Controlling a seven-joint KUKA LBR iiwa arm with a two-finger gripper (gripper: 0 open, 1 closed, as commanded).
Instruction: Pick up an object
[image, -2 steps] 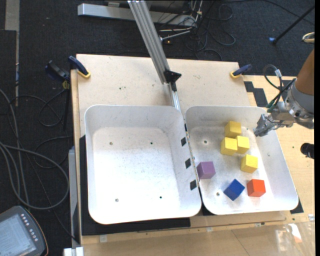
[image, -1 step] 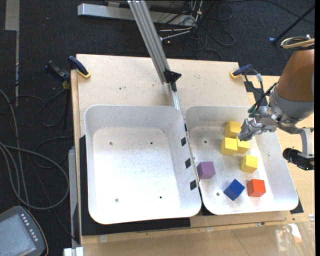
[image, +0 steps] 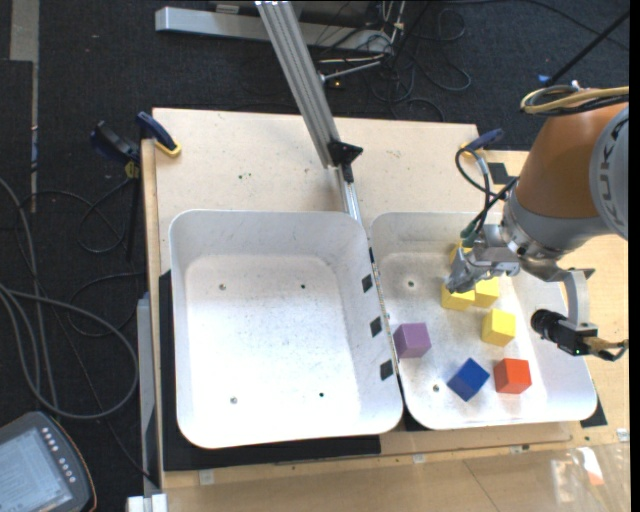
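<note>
Below, claw (image: 466, 277) over yellow blocks (image: 470, 296), bright, boxy, clustered

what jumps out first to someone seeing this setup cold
The big grey arm with its orange band reaches in from the right, its gripper down over yellow blocks in the right bin. Nearer the front of that bin lie a purple block, a blue block and an orange-red block.

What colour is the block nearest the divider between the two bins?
Purple: the block shows clearly in the camera view, in the right bin.
</note>
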